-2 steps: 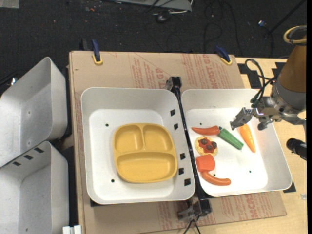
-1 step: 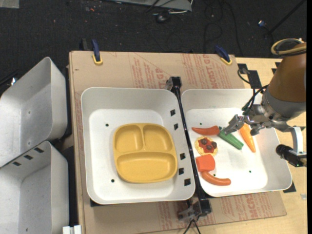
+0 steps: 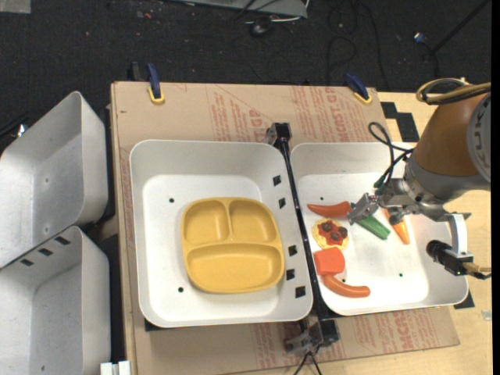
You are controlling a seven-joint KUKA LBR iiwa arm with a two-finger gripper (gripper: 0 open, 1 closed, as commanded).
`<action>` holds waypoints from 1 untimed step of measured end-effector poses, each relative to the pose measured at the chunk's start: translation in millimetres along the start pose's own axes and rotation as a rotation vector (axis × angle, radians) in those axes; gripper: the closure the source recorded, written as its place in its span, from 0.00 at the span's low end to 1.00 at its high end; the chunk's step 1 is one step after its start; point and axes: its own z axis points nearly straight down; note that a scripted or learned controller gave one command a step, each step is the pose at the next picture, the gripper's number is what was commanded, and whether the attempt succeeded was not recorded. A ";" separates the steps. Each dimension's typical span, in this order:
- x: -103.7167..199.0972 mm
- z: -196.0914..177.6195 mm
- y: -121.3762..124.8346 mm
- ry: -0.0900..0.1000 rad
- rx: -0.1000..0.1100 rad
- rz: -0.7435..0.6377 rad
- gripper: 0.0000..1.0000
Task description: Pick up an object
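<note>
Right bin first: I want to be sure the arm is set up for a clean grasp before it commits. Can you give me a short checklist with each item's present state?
1. Gripper is over the right bin that holds the toys: ok.
2. A target lies near the gripper: ok, the green piece is just beside it.
3. Green piece free of neighbours: not ok, the orange carrot lies right next to it.
4. Something already between the fingers: cannot tell, too small to judge.
5. Other toys clear of the approach: ok, the red pepper, pizza slice and sausage lie further left.
6. Yellow tray sits in the left bin, out of the way: ok.
</note>
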 end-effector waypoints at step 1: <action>-0.4 -12.9 1.0 -0.002 -0.005 0.000 1.00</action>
